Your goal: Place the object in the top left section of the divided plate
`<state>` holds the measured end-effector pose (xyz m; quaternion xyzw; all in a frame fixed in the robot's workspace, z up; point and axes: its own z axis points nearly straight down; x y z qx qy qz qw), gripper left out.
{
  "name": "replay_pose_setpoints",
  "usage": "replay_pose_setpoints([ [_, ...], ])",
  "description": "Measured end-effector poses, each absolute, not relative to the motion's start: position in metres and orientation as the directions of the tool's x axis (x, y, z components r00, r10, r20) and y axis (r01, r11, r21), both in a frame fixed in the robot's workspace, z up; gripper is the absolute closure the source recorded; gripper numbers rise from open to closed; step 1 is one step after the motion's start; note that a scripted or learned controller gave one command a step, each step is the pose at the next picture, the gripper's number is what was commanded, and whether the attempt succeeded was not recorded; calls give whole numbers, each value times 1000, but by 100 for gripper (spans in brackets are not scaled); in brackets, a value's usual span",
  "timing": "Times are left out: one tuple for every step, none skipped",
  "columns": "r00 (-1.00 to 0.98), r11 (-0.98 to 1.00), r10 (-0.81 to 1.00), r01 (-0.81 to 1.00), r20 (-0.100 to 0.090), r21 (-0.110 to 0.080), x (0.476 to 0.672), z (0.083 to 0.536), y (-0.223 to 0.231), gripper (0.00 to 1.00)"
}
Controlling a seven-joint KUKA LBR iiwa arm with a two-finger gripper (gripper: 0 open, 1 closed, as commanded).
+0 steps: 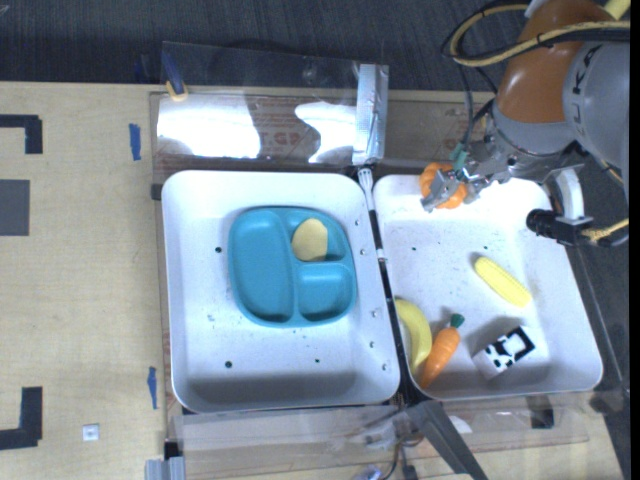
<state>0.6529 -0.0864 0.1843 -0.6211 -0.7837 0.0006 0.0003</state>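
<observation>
A blue divided plate (262, 268) lies in the left bin (190, 298). A round yellow object (310, 238) rests in the plate's upper right section. In the far left corner of the right bin (560, 338), my gripper (450, 190) is down over a small orange object (436, 180). The gripper partly covers that object. I cannot tell whether it has hold of it.
The right bin also holds a yellow corn-like piece (502, 280), a banana (416, 330), a carrot (441, 351) and a black-and-white cube (508, 350). A clear plastic sheet (270, 118) lies behind the left bin. The arm's cables (490, 28) loop above the right bin.
</observation>
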Motion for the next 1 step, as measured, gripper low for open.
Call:
replay_pose_setpoints([
  [-228,228,974,974,0,-1,653,185,-86,0],
])
